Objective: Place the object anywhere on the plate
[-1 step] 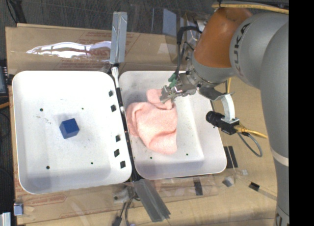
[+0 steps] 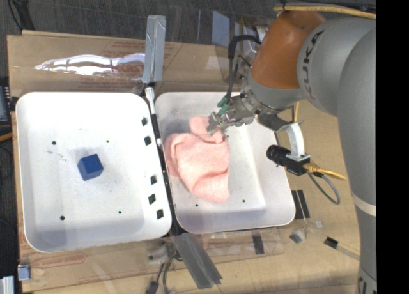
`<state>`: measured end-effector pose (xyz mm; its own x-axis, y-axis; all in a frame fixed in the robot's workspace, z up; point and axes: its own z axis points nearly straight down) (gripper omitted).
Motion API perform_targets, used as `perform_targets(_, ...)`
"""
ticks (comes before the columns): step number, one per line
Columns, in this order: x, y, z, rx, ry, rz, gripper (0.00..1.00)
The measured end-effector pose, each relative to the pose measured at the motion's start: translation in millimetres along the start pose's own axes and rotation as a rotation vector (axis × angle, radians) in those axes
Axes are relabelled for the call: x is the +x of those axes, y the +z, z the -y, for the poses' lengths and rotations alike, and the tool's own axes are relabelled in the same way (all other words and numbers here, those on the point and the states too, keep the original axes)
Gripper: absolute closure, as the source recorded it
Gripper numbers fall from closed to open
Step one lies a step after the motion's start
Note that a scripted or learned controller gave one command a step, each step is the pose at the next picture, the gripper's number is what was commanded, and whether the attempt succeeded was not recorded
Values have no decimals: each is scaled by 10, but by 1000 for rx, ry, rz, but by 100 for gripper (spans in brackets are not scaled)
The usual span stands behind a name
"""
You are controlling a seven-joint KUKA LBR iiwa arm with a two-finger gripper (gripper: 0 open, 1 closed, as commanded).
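While the gripper sits low over the upper end of the pink cloth, its fingers look drawn together on the cloth's top corner. A fold of fabric rises to meet them, while the rest of the cloth lies slack on the floor of the right bin. I judge this to be the grasp or the very start of the lift, with placing not yet begun. Which surface counts as the plate I cannot tell.

The next move calls for a straight rise, high enough that the hanging tail of the cloth leaves the bin floor before any sideways travel. The pinch is on one corner only, so the cloth may slip out or drag.

Room is uneven. The left bin is well apart from the gripper, and its floor is mostly bare, with a blue cube near its middle. Between the bins runs a raised double rim with small black clips, which a trailing cloth could catch on. To the right, a black cable fitting stands just beside the right bin's rim, and the grey arm crowds that side above the desk. The freest path is up, then left.
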<state>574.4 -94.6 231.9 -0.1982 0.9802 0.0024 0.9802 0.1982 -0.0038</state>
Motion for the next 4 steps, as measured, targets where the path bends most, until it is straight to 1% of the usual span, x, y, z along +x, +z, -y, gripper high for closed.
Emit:
perform_targets(1,436,-20,-130,2,-407,1,100)
perform_targets(2,888,-101,-198,2,-811,1,100)
perform_targets(3,1435,-129,-306,-2,-1216,6,100)
perform_targets(4,1975,-21,-260,-1,-1376,5,100)
